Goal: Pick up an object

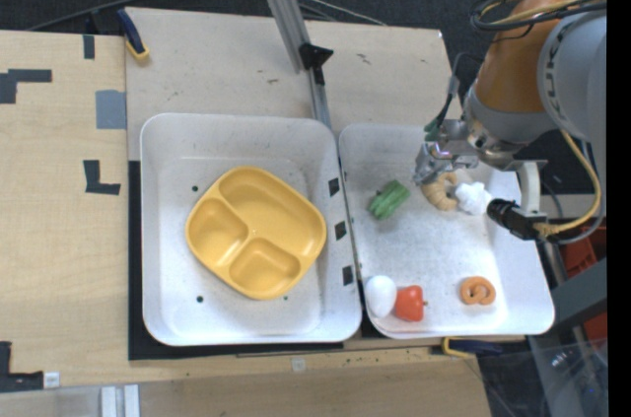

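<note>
we see the hand (439,171) low in the right bin (513,307), touching a tan toy (440,193); whether it grips, we cannot tell. a green piece (388,200) lies at its 9 o'clock.

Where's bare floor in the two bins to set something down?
Right bin: the middle patch between the green object, the orange ring and the red pepper is bare. Its top near the gripper is crowded. Left bin: bare strips around the yellow tray, widest along the top.
</note>
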